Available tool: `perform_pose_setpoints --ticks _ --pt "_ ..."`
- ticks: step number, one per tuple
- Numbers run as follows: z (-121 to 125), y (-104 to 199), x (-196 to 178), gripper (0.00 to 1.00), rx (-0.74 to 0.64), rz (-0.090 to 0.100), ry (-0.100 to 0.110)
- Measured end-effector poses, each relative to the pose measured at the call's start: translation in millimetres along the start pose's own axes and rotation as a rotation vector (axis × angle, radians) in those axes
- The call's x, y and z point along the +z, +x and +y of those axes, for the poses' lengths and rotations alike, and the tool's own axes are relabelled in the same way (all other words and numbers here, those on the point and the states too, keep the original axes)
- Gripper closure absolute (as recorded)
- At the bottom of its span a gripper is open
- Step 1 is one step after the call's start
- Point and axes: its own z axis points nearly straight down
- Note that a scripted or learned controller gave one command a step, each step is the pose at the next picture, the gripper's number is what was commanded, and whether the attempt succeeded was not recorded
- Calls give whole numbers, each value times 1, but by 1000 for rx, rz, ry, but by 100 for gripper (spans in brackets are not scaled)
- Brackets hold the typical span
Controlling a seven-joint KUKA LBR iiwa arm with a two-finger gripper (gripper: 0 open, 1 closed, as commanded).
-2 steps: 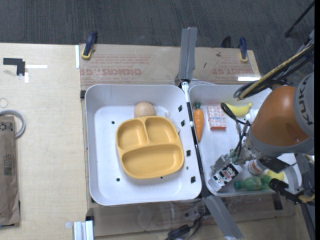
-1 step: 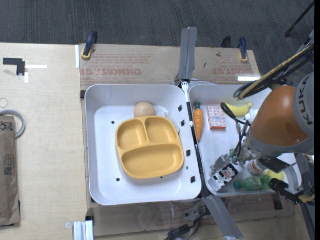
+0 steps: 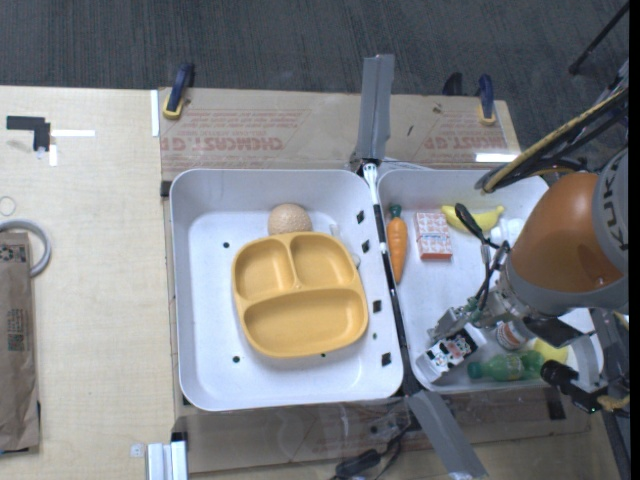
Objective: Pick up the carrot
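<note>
The carrot (image 3: 397, 245), orange with a green top, lies lengthwise along the left wall of the right bin (image 3: 420, 181), its green end pointing to the back. My gripper (image 3: 449, 339) hangs low over the front of the same bin, to the right of the carrot and nearer the front edge, apart from it. The arm's orange band (image 3: 568, 233) looms over the bin's right side and hides what lies under it.
The right bin also holds a small red-and-white box (image 3: 433, 235), a banana (image 3: 476, 218) and a green bottle (image 3: 505, 368) near the front. In the left bin (image 3: 200, 298) sit a yellow divided plate (image 3: 298, 294) and a beige round item (image 3: 289, 218).
</note>
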Motion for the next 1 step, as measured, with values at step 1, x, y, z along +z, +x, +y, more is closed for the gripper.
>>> perform_pose_setpoints --ticks 1 --pt "16 56 -99 0 108 -1 2"
